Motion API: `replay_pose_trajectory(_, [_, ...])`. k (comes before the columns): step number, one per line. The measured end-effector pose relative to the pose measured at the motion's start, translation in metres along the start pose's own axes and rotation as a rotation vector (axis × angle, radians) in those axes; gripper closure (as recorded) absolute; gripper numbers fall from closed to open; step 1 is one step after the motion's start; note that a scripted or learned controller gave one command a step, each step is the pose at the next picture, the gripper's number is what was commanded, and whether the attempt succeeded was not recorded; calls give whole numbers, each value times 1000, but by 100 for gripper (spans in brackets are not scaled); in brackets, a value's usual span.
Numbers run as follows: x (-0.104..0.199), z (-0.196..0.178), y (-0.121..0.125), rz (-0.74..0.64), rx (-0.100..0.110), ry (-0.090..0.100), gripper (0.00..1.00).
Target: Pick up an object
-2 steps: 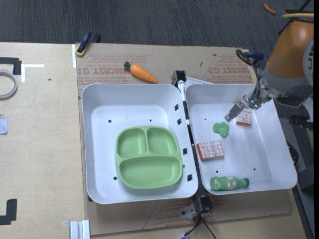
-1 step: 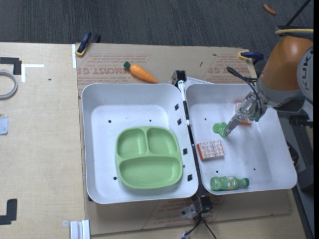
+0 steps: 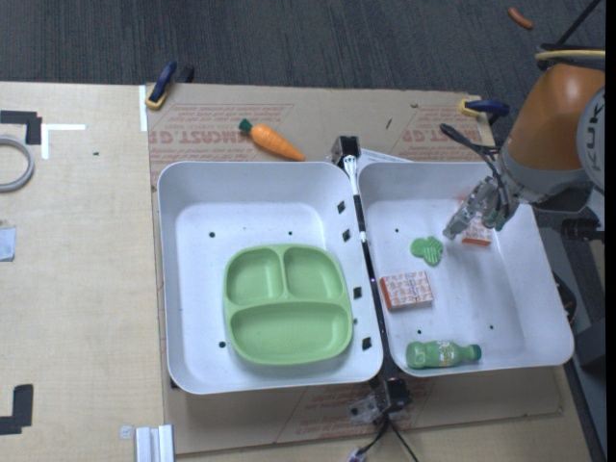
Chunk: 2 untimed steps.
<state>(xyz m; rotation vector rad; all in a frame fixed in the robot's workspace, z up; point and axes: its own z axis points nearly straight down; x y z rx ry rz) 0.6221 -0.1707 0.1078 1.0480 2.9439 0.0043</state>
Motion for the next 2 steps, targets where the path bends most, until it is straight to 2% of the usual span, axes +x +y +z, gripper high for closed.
replay_pose_trajectory(1, [55, -88, 16, 238, 8, 10, 100])
replay_pose_trajectory(2, [140, -98, 48, 334, 11, 14, 100])
